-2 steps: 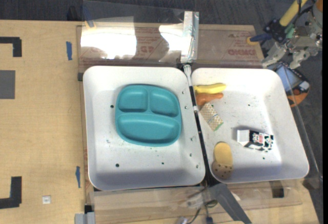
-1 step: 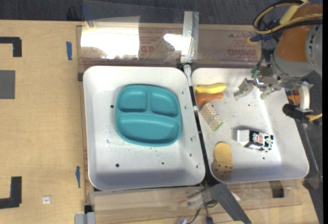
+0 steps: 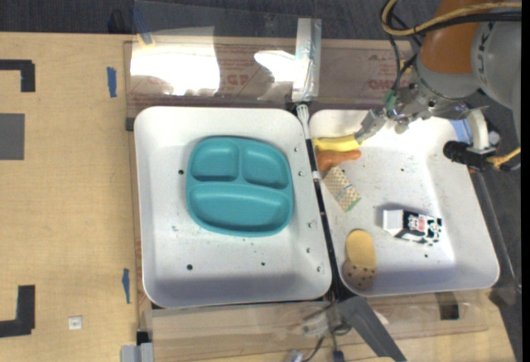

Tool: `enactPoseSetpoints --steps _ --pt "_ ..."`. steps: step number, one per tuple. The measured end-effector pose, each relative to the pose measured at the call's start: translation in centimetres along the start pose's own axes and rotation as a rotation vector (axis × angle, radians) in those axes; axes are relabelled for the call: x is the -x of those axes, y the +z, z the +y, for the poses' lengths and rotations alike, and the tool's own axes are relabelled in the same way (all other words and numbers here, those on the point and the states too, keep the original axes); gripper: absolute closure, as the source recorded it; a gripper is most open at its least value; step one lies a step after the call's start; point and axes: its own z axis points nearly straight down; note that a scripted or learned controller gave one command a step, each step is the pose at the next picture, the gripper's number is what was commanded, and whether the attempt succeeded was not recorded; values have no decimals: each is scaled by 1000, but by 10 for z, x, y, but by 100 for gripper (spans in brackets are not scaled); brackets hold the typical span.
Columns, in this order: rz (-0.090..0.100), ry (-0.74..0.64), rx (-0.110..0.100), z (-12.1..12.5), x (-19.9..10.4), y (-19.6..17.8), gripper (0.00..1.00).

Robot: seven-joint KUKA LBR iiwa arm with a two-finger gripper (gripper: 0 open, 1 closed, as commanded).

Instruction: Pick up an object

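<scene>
Teal tray (image 3: 240,186) smooth plastic; white bins (image 3: 157,211) glossy; bench (image 3: 62,211) matt wood.

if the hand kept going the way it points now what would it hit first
The hand points toward the left of the view, at the yellow piece lying over the orange one in the right bin. It would likely meet the yellow piece first, though height is unclear.

I'm looking at a robotics lab: a grey-and-orange arm (image 3: 464,37) beside two white bins (image 3: 157,269), on a plywood bench (image 3: 58,186) marked with tape.
</scene>
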Motion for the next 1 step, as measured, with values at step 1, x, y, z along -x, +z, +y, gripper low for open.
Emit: enactPoseSetpoints --steps 1 --pt "-2 -344 -8 2 -14 39 0"
